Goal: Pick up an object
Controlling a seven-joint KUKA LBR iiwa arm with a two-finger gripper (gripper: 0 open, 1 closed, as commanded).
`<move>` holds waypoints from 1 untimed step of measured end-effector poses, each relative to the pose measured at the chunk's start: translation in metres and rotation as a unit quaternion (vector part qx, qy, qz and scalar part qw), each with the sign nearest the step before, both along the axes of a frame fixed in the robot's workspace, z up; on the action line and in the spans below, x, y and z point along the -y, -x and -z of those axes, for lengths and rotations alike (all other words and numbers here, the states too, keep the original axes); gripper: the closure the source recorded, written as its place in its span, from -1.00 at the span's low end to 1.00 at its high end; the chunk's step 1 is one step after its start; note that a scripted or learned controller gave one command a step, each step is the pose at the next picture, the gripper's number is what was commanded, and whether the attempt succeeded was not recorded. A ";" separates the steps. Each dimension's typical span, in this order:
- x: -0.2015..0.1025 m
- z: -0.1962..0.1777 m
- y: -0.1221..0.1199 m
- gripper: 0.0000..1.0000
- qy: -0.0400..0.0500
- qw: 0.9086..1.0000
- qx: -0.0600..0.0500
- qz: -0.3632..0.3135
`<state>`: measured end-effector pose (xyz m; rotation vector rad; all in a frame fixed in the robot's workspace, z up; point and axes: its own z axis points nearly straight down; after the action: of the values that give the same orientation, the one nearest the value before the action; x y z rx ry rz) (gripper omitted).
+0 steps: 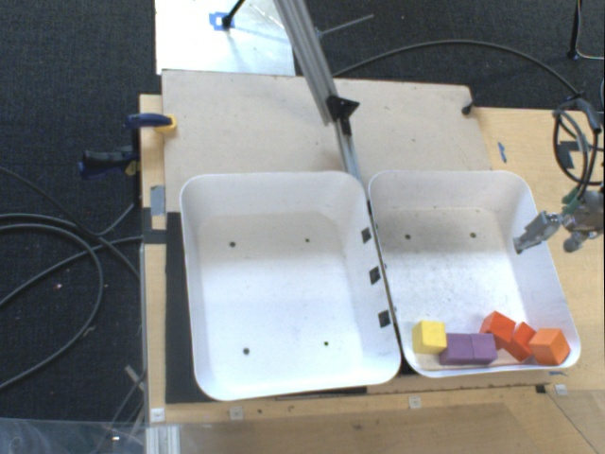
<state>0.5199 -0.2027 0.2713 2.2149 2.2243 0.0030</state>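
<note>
In the right bin point(454, 253), several blocks lie along the front wall: a yellow cube point(429, 336), a purple block point(467, 348), and orange blocks point(498, 327) point(549, 346) in the front right corner. My gripper point(556, 234) hangs over the bin's right rim, well behind the blocks. It is open, with nothing between its fingers.
The left bin point(284, 282) stands beside the right one, rims touching. A slanted metal pole point(312, 60) crosses the back of the bench and ends near the bins' shared back corner. A blue and yellow clamp point(151, 121) grips the bench's left edge. Cables point(567, 149) hang at the right.
</note>
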 end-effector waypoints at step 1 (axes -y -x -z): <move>0.011 0.146 -0.045 -1.00 -0.001 1.000 -0.004 0.000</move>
<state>0.5653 -0.2135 0.1257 2.2188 2.2299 -0.0032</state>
